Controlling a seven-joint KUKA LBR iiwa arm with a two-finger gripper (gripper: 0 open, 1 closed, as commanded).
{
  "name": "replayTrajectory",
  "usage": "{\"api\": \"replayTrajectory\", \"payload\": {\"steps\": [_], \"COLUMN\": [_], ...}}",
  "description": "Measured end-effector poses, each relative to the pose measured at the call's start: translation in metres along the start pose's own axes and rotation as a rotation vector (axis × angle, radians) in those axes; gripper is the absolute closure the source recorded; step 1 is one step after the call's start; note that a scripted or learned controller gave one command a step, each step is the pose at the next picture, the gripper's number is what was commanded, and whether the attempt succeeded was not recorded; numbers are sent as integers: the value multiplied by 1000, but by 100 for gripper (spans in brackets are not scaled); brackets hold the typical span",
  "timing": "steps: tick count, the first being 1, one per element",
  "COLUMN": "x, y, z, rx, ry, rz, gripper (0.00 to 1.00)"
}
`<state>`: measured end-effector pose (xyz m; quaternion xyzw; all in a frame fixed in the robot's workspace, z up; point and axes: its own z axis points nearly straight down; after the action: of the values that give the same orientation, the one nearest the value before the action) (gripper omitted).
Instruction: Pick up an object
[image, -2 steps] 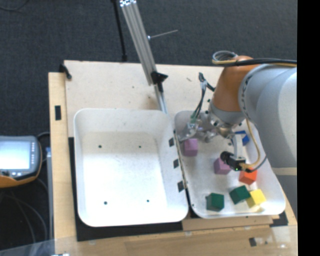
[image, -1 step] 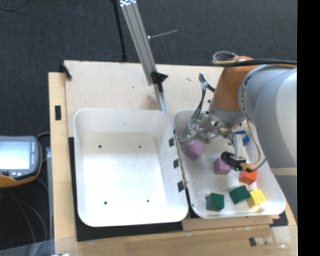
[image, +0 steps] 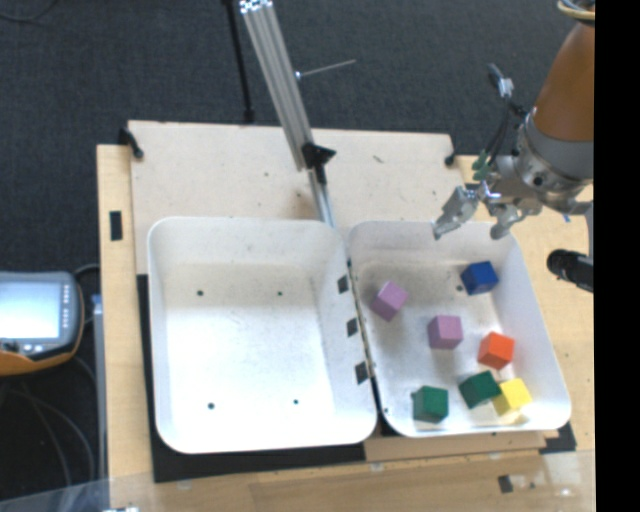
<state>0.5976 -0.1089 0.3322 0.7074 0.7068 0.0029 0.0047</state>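
Note:
The right bin (image: 400, 240) holds several small blocks: a blue one (image: 479, 277) near the back right, two purple ones (image: 390, 298) (image: 445, 331), an orange one (image: 496, 350), two green ones (image: 431, 403) (image: 478, 388) and a yellow one (image: 514, 395). My gripper (image: 473, 219) hangs over the bin's back rim, above and just behind the blue block. Its two fingers are spread apart and open, with nothing between them.
The left bin (image: 170, 300) lies beside the right one, sharing a middle wall. A slanted metal pole (image: 285, 95) rises behind the bins. A grey device (image: 35, 310) sits off the bench at the far left.

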Motion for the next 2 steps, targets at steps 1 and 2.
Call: {"api": "replayTrajectory", "payload": {"steps": [1, 2], "x": [47, 58], "y": [-23, 77], "z": [139, 75], "rx": [18, 0], "ry": [3, 1], "rz": [-5, -6], "gripper": [0, 0]}}
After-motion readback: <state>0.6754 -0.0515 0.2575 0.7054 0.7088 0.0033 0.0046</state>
